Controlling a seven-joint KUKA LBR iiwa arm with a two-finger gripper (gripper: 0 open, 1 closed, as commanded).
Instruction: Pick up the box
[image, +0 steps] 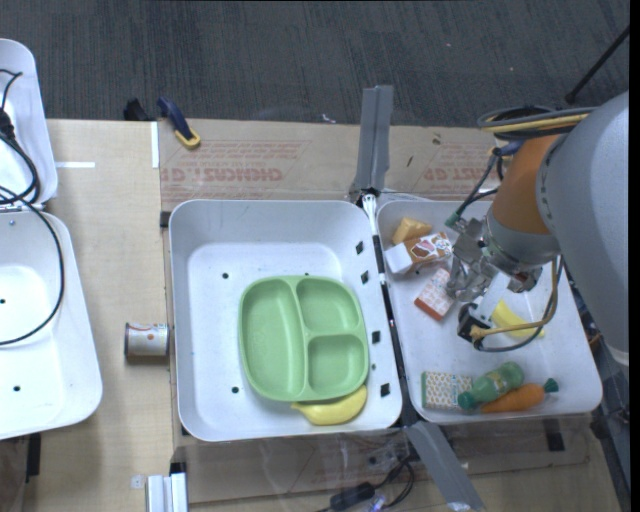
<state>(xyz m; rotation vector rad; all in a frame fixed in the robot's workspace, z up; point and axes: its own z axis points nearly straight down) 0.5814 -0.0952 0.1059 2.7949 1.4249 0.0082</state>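
A small red-and-white box (435, 298) lies flat in the right bin (575, 345), toward its left middle. My gripper (460, 283) hangs over the bin right beside the box's right edge, low and close to it. Whether it touches the box cannot be made out. The grey arm with its orange band (525, 190) comes down from the upper right and hides part of the bin floor behind it.
The right bin also holds a snack packet (430, 246), a white piece (397, 258), a yellow item (512, 316), a green bottle (493, 386), a carrot (522, 399) and a patterned pad (444, 387). In the left bin (200, 300), a green divided plate (305, 338) lies over a banana (333, 409).
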